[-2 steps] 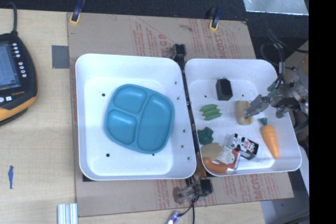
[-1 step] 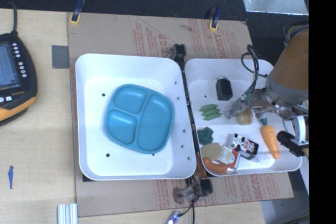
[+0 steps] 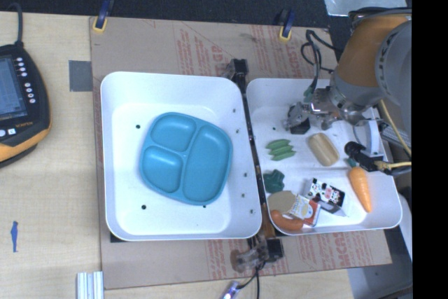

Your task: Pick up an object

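From the overhead camera I've got both white bins in sight. The left bin (image 3: 119,150) carries a blue divided plate (image 3: 186,158), three compartments, lying flat near the middle, turned a little off square.

The right bin (image 3: 269,98) is the busy one. The arm (image 3: 371,52), grey with its orange band, comes in from the right and drops over the far part of that bin. The gripper (image 3: 302,117) sits low at the far-left area of the bin, dark and cluttered with cables; I can't tell from here whether it is released or clenched, and I see nothing clearly in it.

Candidates for the pick, all in the right bin: a tan bread roll (image 3: 323,149), oblong and smooth, lying just near-right of the gripper. A green pea pod (image 3: 280,148) sits left of the roll, small and ridged. Nearer to me, a dark green leafy piece (image 3: 274,181) hugs the bin's left wall. An orange carrot (image 3: 360,188) lies along the right side, tip pointing near. A small black-and-white printed packet (image 3: 324,194) sits between carrot and leafy piece, and at the near edge an orange-brown sausage shape (image 3: 288,223) curls under a tan disc with a small label card on top.

Far left on the bench, the teach pendant (image 3: 17,105) rests, screen lit. Two clamps, blue and yellow, pin the cardboard at the far edge (image 3: 103,14).
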Available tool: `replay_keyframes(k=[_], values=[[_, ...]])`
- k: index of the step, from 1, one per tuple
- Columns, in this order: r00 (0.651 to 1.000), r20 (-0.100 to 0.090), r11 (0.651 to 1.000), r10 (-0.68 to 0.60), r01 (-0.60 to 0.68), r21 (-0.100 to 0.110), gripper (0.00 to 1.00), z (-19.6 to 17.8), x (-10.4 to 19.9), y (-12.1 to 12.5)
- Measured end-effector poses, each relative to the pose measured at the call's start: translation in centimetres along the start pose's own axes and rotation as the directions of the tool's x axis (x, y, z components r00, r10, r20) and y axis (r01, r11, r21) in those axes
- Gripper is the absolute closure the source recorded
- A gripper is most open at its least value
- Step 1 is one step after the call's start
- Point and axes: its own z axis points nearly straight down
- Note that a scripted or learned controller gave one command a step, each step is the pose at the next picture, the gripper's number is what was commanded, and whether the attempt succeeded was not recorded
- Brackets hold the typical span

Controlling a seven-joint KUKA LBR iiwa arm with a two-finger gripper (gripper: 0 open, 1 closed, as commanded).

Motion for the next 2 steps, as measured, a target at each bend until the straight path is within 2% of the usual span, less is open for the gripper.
replay_keyframes(k=[1, 2], values=[[1.000, 0.001, 1.000, -0.001, 0.001, 0.001, 1.00, -1.0, -0.1, 0.0], [1.000, -0.002, 1.000, 0.001, -0.001, -0.003, 1.00, -10.2, 5.8, 2.1]])
